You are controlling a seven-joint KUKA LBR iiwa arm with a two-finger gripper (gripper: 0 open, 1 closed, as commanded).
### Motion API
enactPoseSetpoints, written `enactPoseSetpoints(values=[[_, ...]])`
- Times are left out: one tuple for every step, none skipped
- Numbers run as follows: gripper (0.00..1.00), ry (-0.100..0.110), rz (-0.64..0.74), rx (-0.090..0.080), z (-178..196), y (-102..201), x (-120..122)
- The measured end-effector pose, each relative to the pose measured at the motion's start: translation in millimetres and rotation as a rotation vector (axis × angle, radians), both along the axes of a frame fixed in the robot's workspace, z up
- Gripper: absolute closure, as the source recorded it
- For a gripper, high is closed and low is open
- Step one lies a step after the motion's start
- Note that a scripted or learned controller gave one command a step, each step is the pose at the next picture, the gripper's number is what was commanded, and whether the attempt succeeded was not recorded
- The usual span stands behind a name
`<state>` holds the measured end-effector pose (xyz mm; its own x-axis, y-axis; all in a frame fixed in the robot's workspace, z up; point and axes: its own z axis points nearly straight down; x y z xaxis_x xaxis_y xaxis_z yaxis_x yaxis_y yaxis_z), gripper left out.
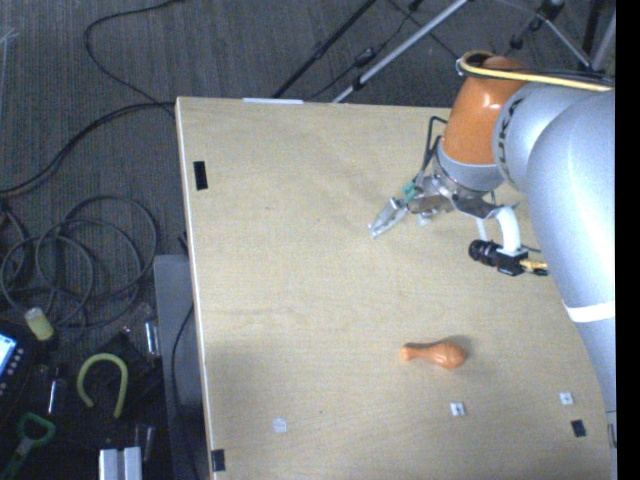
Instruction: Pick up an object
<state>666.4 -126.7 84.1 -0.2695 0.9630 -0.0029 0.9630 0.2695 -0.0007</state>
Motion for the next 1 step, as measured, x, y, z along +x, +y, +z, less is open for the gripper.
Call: enactPoseSetpoints(values=[[1.0,0.0,0.0,-0.002,9.2,0.0,0.1]])
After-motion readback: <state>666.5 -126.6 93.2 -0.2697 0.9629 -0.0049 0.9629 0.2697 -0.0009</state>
